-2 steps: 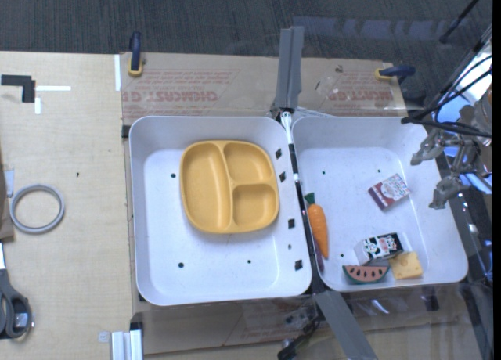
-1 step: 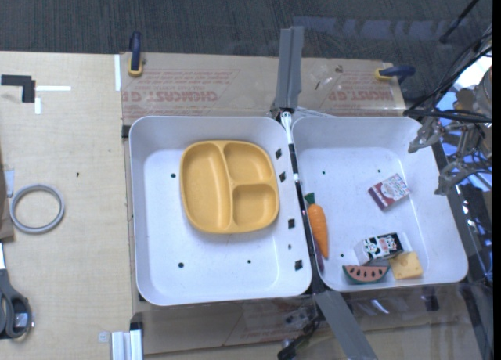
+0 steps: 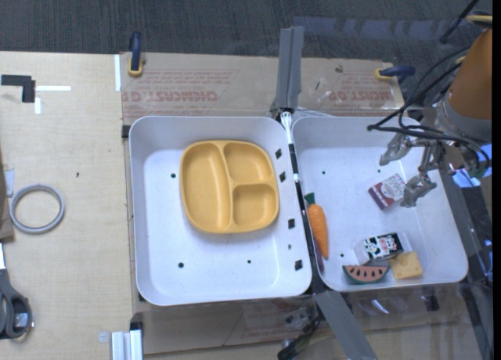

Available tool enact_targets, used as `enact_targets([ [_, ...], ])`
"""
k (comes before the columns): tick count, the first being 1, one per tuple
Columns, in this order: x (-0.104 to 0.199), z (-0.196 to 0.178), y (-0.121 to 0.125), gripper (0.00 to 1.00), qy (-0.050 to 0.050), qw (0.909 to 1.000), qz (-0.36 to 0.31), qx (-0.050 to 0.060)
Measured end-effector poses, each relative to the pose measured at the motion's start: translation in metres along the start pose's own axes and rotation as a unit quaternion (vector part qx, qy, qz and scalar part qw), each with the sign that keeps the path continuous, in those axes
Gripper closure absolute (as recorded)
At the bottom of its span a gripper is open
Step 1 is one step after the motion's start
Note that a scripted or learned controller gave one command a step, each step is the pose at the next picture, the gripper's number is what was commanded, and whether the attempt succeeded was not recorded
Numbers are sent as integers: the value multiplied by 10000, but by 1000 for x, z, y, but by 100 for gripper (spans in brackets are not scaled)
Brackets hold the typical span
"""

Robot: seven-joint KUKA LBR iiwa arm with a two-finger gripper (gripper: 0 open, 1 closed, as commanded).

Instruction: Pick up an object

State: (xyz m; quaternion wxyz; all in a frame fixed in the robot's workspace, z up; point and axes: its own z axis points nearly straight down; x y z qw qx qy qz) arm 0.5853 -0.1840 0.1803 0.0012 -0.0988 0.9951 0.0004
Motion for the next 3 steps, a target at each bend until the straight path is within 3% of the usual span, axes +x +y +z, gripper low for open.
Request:
enact_targets([
  [1, 19, -33, -35, 0, -12, 9998, 201, 11],
  [2, 4, -82, -37, 0, -14, 9971, 764, 9],
  [3, -15, 25, -41, 0, 0, 9728, 2318, 8],
])
